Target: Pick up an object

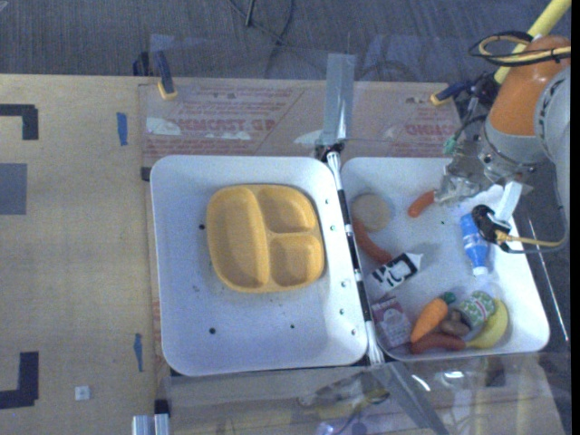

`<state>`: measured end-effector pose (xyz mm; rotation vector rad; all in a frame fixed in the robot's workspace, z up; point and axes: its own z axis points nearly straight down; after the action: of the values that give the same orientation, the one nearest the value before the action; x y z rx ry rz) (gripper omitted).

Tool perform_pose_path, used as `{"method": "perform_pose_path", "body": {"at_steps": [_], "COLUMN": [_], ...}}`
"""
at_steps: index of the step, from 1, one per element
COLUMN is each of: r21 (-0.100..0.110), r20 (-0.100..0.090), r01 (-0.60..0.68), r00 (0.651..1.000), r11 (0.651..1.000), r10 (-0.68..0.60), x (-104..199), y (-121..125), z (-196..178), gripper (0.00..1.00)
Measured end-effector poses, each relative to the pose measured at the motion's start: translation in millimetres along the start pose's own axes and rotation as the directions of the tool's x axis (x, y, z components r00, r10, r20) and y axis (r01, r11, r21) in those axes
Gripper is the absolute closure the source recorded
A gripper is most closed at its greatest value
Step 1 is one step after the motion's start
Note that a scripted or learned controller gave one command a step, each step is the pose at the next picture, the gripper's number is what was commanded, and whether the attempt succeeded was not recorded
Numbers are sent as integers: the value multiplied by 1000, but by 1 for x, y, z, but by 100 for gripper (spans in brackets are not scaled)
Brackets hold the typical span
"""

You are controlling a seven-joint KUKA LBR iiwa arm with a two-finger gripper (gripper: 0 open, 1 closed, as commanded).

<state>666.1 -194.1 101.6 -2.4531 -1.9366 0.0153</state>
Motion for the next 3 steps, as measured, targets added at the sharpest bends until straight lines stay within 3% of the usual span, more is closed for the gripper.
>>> {"method": "perform_pose_path", "body": {"at_steps": [1, 2, 3], "r21": [4, -23, -18], "r20": [1, 4, -2], "r01": [-1, 0, 10], "r00": [1000, 1000, 1000], "r11": [1000, 1000, 1000], "r10": [1, 0, -10], "x": [-1, -14, -26], "y": [-1, 5, -43], "z": [0, -43, -6], "gripper": [0, 0, 0]}}
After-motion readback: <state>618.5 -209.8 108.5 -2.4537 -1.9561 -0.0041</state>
